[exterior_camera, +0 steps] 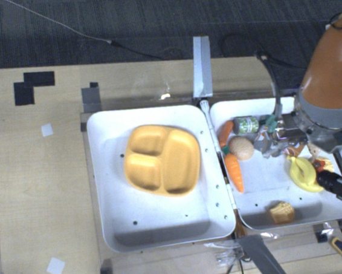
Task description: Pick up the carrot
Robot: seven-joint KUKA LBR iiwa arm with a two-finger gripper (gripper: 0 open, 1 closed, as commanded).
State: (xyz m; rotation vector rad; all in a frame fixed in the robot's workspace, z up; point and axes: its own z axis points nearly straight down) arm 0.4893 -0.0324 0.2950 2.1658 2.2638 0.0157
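Observation:
The carrot lies in the right bin, close to its left wall, with its tip pointing toward the front. A second orange piece lies just behind it. My gripper hangs over the middle of the right bin, to the right of the carrot and a short way from it. Nothing shows in its grasp. The grey arm with its orange band covers the bin's far right corner.
Between the carrot and my gripper sits a beige round item, with a green can behind it. A yellow banana lies at the right and a bread piece at the front. The left bin holds a yellow divided tray.

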